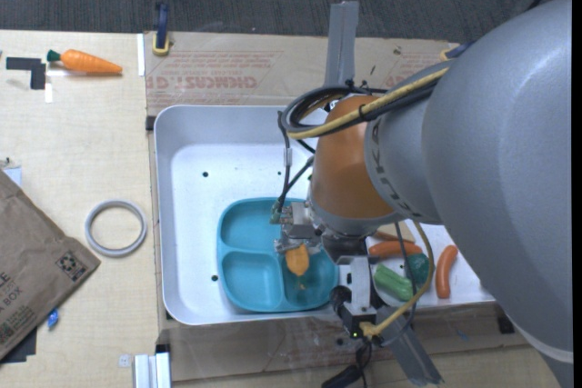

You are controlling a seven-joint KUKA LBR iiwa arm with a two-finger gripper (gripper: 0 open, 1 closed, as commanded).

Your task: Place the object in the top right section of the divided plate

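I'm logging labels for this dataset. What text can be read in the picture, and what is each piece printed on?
"BOX": black letters on the brown cardboard piece at the left edge.
Red lettering on the cardboard sheet behind the white bin: upside down and blurred, not readable.
Square printed code on the brown cardboard piece: too small to read.

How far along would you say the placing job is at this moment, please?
Done: the grey arm's hand has reached the turquoise divided plastic plate. In hand: a small orange object sits at its tip, over the plate's right side. Left: confirming it rests in the top right section.

Teal divided plate (pixel 245 261) in white bin (pixel 186 195), orange object (pixel 296 262) above it
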